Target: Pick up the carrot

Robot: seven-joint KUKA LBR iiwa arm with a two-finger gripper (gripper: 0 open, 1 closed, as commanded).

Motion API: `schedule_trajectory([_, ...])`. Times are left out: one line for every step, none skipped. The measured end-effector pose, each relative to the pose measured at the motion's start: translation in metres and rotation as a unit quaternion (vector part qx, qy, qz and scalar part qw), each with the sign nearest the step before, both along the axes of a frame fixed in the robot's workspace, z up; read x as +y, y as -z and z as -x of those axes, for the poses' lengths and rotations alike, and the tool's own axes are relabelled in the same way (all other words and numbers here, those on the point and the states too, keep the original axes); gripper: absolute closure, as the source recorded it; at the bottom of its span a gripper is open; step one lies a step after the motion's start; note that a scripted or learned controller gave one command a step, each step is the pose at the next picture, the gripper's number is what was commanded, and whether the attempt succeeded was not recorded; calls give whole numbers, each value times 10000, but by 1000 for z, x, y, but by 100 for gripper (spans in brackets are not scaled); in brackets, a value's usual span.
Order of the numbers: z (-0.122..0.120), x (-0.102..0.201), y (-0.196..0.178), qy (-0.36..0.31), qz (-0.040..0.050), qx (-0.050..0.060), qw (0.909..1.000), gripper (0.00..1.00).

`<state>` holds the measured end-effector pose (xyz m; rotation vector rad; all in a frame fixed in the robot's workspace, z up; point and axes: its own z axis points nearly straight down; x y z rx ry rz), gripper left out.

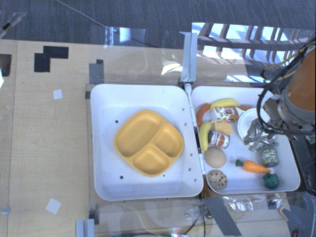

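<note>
The carrot (255,167), orange with a green stub at its left end, lies flat near the front of the right bin (291,184). My gripper (260,136) hangs over the same bin, a little behind the carrot and apart from it, with the orange-banded wrist up at the right. A small green-labelled can (269,156) stands between the gripper and the carrot. Nothing shows as held.
Around the carrot lie a broccoli piece (270,180), a cookie (217,179), a round tan bun (215,157), a red-labelled can (218,139), bananas (224,102), a snack box (225,115) and a white dish (245,125). The left bin (103,181) holds a yellow divided plate (149,142).
</note>
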<state>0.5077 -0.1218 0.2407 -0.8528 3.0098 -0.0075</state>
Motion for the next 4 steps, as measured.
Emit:
schedule_trajectory([1,-1,3,11,-10,31,10000,0])
schedule_trajectory([-3,-24,152,-446,-1,21,9990,0])
schedule_trajectory([-7,-23,141,-463,6,-16,9989,100])
schedule_trajectory([-29,-58,97,-445,3,29,9990,100])
